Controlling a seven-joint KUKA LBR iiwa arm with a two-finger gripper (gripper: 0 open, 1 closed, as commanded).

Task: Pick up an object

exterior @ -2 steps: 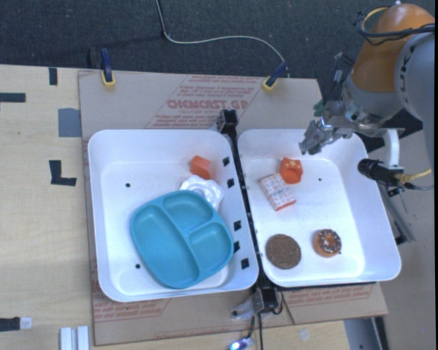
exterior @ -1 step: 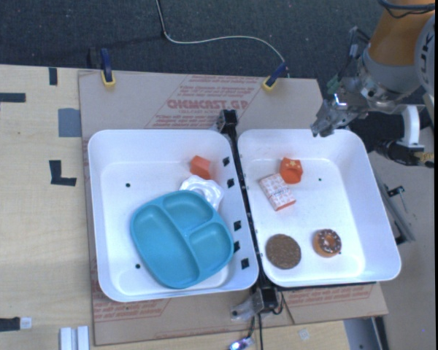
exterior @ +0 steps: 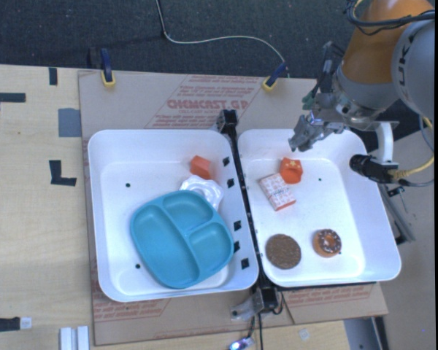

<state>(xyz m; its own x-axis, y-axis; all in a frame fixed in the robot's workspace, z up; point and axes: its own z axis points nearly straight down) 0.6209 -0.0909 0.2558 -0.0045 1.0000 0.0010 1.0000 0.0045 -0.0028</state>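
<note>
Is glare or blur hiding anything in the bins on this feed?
Camera view: lighting is even and soft, with faint shadows under the blue tray and the donut; the white bins are bright but nothing is washed out; the pincer looks slightly soft, so its fingertips are hard to read.

The brown board [exterior: 204, 100] under the bins bears red print reading "CHEMCAST" along its far edge (the smaller lines beside it are too blurred to read).
</note>
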